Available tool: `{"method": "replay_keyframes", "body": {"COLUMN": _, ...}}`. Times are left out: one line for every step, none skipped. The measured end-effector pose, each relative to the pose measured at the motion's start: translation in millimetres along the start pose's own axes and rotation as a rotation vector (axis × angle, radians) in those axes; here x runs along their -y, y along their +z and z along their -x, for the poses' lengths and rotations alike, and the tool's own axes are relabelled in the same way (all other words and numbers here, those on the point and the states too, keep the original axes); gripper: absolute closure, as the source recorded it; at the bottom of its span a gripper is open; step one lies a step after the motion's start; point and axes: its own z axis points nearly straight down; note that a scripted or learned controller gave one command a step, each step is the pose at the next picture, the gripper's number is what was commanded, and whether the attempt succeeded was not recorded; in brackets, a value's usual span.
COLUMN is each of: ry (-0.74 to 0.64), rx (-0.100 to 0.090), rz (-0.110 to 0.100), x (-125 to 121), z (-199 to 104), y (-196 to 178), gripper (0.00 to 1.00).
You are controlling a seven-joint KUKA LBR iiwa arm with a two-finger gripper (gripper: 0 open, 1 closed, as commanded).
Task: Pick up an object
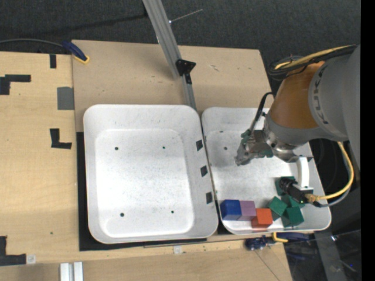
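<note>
even, soft overhead light; white bins (143, 119) bright with no hard glare, faint shadows, slightly grainy, soft focus throughout

The one bit of lettering I can find is on my own arm (319, 107): dark letters run down the grey casing just beside the orange band, cut short at the curve of the housing. They look like the start of "KUKA" (only the first letters are at all legible). Nothing else here carries readable text.
</note>
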Motion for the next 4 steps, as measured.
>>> {"method": "replay_keyframes", "body": {"ry": 0.001, "rx": 0.001, "rz": 0.007, "x": 6.5, "z": -2.1, "y": -45.1, "gripper": 1.0}}
{"method": "replay_keyframes", "body": {"ry": 0.001, "rx": 0.002, "rz": 0.007, "x": 11.1, "z": -3.8, "y": -89.1, "gripper": 1.0}}
{"method": "replay_keyframes", "body": {"ry": 0.001, "rx": 0.002, "rz": 0.009, "x": 10.2, "z": -4.0, "y": -142.0, "gripper": 1.0}}
{"method": "replay_keyframes", "body": {"ry": -0.003, "rx": 0.001, "rz": 0.001, "x": 3.7, "z": -59.9, "y": -123.2, "gripper": 1.0}}
